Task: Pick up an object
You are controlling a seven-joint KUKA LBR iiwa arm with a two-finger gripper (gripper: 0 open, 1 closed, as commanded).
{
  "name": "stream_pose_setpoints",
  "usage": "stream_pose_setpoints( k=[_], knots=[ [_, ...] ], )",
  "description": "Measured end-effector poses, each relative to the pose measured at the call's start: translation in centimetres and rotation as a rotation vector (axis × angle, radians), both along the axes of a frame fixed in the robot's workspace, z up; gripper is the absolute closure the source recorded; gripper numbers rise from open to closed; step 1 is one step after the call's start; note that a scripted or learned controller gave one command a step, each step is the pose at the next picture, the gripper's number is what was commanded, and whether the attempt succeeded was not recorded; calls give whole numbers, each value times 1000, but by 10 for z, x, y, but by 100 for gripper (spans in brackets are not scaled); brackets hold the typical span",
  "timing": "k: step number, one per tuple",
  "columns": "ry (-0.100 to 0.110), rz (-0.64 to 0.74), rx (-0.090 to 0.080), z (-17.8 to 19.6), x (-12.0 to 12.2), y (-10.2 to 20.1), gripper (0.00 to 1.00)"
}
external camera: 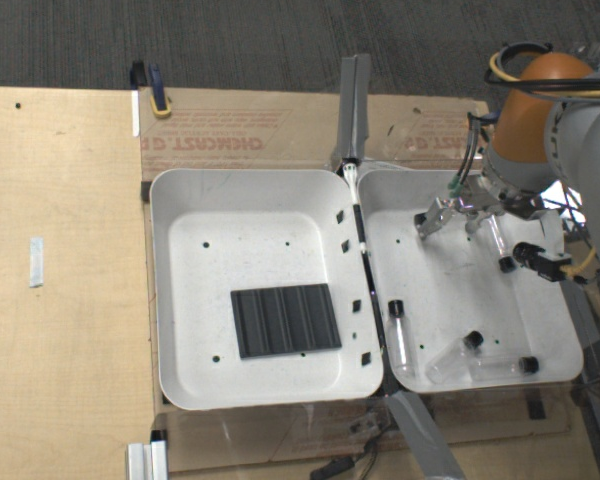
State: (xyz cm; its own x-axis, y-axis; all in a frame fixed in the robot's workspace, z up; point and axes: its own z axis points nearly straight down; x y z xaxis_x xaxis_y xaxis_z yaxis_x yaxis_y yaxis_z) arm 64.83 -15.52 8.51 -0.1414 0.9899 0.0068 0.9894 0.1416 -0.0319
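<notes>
Bench: a pale wooden tabletop runs along the left, with a small grey strip lying on it well apart from the bins.
Clamp: a blue-and-yellow clamp sits at the far edge of a sheet of brown cardboard under the bins.
Left bin: the shallow white plastic bin holds a dark grey ribbed rectangular panel, lying flat in the near half, slightly turned.
Divider: a grey metal bar stands where the two bins meet.
Right bin: the second shallow white bin holds several clear plastic tubes with black caps; one clear tube lies along the left wall, its cap toward the far end, and others lie jumbled at the near edge.
Arm: the grey arm with its orange band reaches in from the right above the bin's far half.
Gripper: the two-finger gripper hangs over the far part of the right bin; whether it is spread, closed or carrying anything cannot be made out.
</notes>
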Motion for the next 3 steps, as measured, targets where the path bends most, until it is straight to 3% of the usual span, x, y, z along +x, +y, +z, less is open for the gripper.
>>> stream_pose_setpoints(
  k=[1,2,3],
  knots=[
    [-9,2,-6,10,2,-1,100],
    [-9,3,-6,11,2,-1,0],
    [-24,73,2,6,9,-21,0]
  ],
)
